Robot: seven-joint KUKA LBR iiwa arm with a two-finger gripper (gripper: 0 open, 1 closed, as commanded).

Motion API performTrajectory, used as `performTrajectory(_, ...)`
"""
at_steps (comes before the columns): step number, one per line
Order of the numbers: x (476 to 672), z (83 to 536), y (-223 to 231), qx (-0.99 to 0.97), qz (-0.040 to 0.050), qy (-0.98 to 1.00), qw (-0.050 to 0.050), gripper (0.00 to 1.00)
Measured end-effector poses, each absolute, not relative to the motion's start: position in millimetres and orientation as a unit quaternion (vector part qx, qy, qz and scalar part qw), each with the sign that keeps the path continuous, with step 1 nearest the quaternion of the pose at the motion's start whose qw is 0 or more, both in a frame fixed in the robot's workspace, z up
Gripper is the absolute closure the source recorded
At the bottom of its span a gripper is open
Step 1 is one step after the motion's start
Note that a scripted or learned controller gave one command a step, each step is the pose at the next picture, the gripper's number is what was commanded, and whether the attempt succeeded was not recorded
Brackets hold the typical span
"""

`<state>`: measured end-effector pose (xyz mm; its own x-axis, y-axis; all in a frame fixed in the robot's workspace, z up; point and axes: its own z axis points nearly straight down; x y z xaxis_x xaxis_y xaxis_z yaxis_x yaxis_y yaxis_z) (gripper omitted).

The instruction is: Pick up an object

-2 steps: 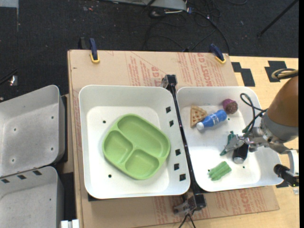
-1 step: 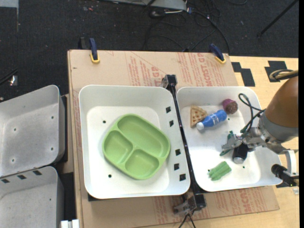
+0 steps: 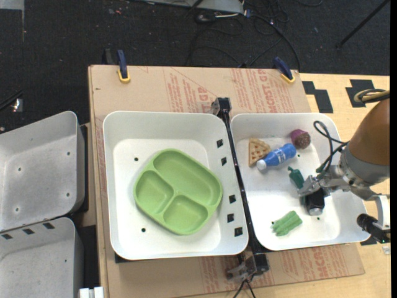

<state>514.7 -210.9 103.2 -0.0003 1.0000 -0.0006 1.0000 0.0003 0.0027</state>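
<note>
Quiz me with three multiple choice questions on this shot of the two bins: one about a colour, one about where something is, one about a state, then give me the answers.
1. The bottle in the right bin is mostly:
A red
B blue
C yellow

2. The green plate lies in:
A the left bin
B the right bin
C neither bin

3. The bottle is:
A standing upright
B propped against the bin wall
C lying on its side

Answers:
1. B, its body is blue, with a white cap end.
2. A, the divided plate sits flat on the floor of the left bin.
3. C, its long side rests on the bin floor, away from the walls.
</note>
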Motion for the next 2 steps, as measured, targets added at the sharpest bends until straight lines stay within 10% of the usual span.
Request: performTrajectory(2,522.1,218,-216,0.706,0.0009,0.708,0.003,1.0)
